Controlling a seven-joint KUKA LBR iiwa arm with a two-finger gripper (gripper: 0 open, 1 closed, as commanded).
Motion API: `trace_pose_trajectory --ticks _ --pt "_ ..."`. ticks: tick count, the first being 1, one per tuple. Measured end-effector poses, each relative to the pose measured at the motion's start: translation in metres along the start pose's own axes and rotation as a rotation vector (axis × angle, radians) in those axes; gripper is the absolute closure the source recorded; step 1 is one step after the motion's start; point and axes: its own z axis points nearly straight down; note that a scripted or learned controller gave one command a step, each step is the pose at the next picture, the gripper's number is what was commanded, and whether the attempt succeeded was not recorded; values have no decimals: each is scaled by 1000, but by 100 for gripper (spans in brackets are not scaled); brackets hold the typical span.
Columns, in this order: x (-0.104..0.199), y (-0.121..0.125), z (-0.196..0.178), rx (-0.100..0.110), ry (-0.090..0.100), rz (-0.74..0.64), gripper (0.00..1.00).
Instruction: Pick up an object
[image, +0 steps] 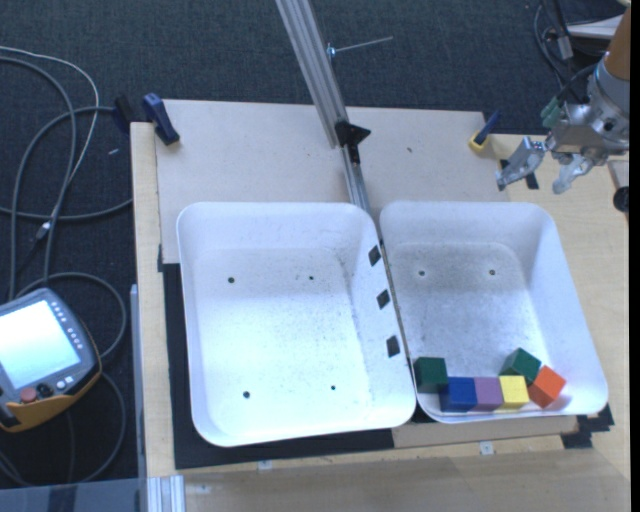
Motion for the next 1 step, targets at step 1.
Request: trace_pose_trajectory --ticks 1 --pt "0 1 -12 -4 -2 -2 100"
